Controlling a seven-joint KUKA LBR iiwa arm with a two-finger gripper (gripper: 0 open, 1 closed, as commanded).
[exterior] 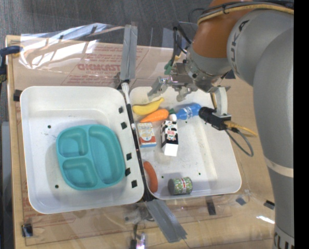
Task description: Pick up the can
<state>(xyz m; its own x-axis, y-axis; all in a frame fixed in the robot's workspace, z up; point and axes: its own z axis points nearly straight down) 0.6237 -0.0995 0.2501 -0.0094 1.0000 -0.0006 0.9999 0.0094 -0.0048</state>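
Two white bins sit side by side on my desk. The left bin [35, 113] holds a teal tray [90, 156] w/ compartments. The right bin [224, 165] is crowded: a banana [148, 107] at the far end, a carrot [154, 116] just beside it, a blue bottle [188, 111] lying next to the carrot, a small orange-and-white carton [146, 134], a black-and-white milk carton [169, 135], and a red-orange ball-like thing [150, 175] against the left wall. A clear plastic sheet [61, 53] lies across the far side of the desk.

My arm [263, 51] comes in from the right, orange band [219, 25] above the wrist, wrist bent down over the far end of the right bin. My jaws [170, 90] hang spread apart, nothing between them, just above the banana and carrot.

The can [180, 185] lies on its side at the near end of the right bin, close to the front wall, well apart from my jaws. The two cartons sit between it and me.
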